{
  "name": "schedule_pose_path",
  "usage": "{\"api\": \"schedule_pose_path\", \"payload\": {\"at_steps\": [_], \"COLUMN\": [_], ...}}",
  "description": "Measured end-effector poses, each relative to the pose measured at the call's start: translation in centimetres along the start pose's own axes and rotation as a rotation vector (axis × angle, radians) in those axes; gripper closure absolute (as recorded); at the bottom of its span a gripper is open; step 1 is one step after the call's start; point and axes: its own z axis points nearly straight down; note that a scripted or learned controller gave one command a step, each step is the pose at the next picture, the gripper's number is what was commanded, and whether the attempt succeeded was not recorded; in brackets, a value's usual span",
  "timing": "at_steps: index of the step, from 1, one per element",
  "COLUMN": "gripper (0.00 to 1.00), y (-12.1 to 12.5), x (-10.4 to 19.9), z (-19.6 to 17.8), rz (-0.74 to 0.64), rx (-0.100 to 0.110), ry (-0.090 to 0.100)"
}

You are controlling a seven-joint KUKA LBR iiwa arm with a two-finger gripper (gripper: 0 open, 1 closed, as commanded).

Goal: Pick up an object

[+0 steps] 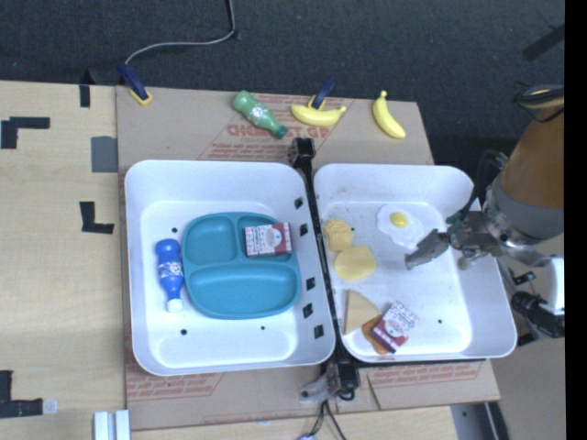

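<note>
Hovering over the right bin [459, 186], the gripper [431, 248] carries nothing, so picking remains undone; whether its fingers stand wide or narrow, I cannot tell. Beside it in that bin lie a glossy fried egg [401, 225], then a rounded yellow lump [355, 264].

We saw a light wooden table [55, 273] carrying a brown printed cardboard sheet [197, 126]. On that sheet two shallow white plastic bins sat side by side, touching: the left bin [147, 191] and the right bin [459, 186]. Beyond them on the cardboard lay a green plastic bottle [258, 115], a yellow toy banana [317, 114] just beside it, and another yellow banana [388, 117] further right.
</note>
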Motion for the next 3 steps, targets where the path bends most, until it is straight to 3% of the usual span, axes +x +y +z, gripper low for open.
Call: {"api": "schedule_pose_path", "payload": {"at_steps": [1,2,3], "gripper": [0.0,0.0,0.0], "y": [2.0,6.6,14.4], "x": [4.4,4.8,4.2], "z": [7.9,13.6,14.5], "rz": [0.0,0.0,-0.001], "rx": [0.002,0.001,-0.007], "ry": [0.001,0.0,-0.002]}}
